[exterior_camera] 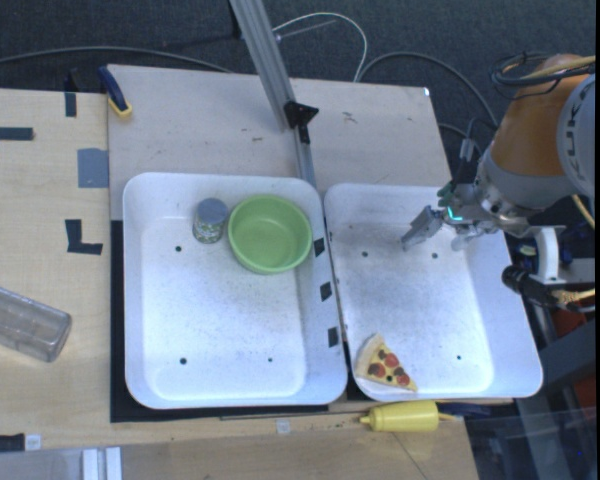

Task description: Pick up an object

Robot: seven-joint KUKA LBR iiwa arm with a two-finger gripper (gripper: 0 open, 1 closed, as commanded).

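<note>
My gripper (438, 236) hangs over the back of the right bin (500, 368). Its fingers are spread open and nothing is between them. A toy pizza slice (384, 364) lies at that bin's front left corner, well in front of the gripper. In the left bin (150, 358) a green bowl (269, 233) sits at the back, with a small grey-lidded can (209, 220) just left of it, touching or nearly touching.
A yellow bottle (404, 417) lies on the bench just outside the right bin's front edge. A clear plastic container (20, 320) lies far left. A slanted metal pole (268, 58) rises behind the bins. A blue-and-yellow clamp (115, 91) sits at the back left.
</note>
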